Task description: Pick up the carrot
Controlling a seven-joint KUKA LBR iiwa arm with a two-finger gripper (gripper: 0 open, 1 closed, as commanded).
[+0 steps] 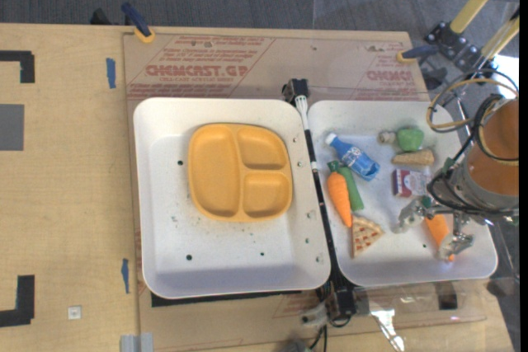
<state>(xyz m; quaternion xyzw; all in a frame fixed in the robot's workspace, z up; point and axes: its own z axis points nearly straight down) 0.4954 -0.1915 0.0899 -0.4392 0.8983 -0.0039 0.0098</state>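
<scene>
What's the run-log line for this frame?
phase: approach | pincer: low in right bin, near side | carrot: left part of that bin, apart from pincer | not lifted

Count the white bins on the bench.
2. The left bin holds a yellow divided plate. The right bin holds the carrot and other toy food. The arm covers part of it.

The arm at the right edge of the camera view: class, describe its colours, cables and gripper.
The arm has a broad orange band above the wrist, with dark grey parts below it. Thin black cables loop beside it. The gripper is silvery metal, with orange between its parts.
</scene>
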